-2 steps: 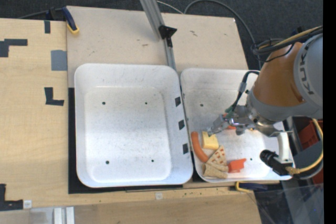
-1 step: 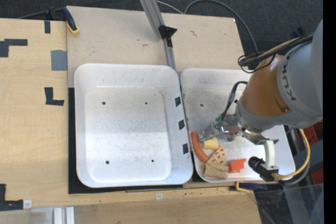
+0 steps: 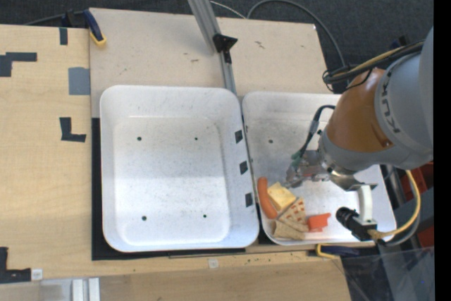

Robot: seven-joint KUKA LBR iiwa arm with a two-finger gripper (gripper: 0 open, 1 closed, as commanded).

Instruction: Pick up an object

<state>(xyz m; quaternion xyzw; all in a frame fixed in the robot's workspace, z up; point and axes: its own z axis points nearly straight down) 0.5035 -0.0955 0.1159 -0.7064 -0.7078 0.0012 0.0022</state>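
At the near edge of the right bin (image 3: pixel 282 109), a small pile of toy food is seen. A tan cracker (image 3: pixel 289 228) is at the front, with a small red block (image 3: pixel 318 221) just beside it on the right. A yellow wedge (image 3: pixel 280 195) is set a little behind the cracker. A long orange carrot (image 3: pixel 266 198) is laid along the bin's left wall, touching the wedge, with its long side running from near to far. The end effector (image 3: pixel 304 173) is held just behind the pile and a little to its right, close above the wedge. It cannot be told how wide it is set, and nothing is seen held in it. The wedge is judged the nearest thing to be picked. The left bin (image 3: pixel 169 99) is set beside it on the counter (image 3: pixel 42 116).
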